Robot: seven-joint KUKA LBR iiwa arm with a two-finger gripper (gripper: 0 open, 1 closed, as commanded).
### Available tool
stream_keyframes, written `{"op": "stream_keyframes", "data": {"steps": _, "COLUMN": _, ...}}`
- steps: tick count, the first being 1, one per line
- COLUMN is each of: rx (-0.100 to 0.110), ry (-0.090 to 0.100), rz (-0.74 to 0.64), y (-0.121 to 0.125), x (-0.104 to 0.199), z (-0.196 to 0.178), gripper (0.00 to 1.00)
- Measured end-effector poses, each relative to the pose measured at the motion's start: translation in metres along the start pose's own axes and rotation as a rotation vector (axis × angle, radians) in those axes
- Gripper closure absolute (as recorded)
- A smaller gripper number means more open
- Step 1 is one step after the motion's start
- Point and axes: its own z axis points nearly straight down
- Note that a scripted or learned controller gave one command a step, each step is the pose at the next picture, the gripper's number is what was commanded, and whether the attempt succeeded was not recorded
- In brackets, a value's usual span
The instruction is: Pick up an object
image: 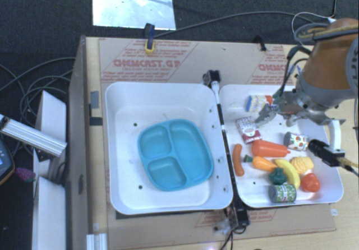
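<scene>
The right bin (334, 193) holds several toy foods. Among them are an orange carrot (270, 147), a yellow banana (290, 171), a red tomato (310, 183), a green can (282, 192), a sausage (238, 159), a red and white packet (247, 128) and a small white carton (255, 101). My gripper (268, 113) hangs over the bin's upper middle. It sits just right of the carton and above the packet. Nothing is visibly held in it.
The left bin (123, 103) carries a blue divided plate (175, 154). A white spotted cup (296, 141), a corn piece (302, 163) and a dark green toy (277, 176) crowd the right bin's lower half. The arm's grey and orange body (328, 75) covers that bin's far right corner.
</scene>
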Motion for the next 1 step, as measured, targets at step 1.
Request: {"op": "stream_keyframes", "data": {"steps": 1, "rx": 0.001, "ry": 0.0, "rz": 0.002, "y": 0.0117, "x": -0.0706, "z": 0.0458, "gripper": 0.0}}
